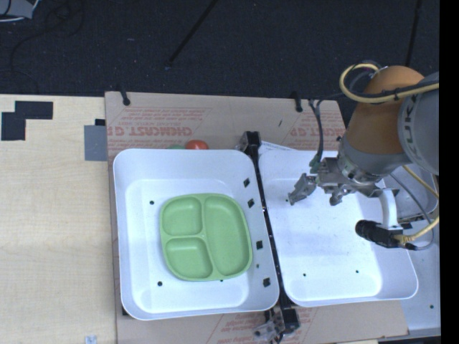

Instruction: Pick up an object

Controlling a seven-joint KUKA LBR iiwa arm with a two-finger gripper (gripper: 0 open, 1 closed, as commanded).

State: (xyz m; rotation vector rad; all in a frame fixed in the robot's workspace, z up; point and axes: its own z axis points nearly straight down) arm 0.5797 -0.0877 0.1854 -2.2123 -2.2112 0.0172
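Hanging over the far part of the right bin, my pincer is spreading its two fingers apart, one tip reaching left toward the black divider between the bins, the other sitting nearer my wrist. Nothing is lying between the fingers, and I cannot tell whether the tips are touching the white floor or floating above it.

Going from the left: the left bin is carrying a green compartment plate, three sections, lying flat in its middle. That plate is sitting well apart from my pincer, to its left and nearer the camera, across the divider. Behind the left bin's far rim a small red-orange thing is peeking out, mostly hidden by the rim, with a sliver of green beside it; what they are I cannot make out.

On the right, my orange band and grey arm are getting cut off by the frame edge. A black part with cables is hanging near the right bin's right side.
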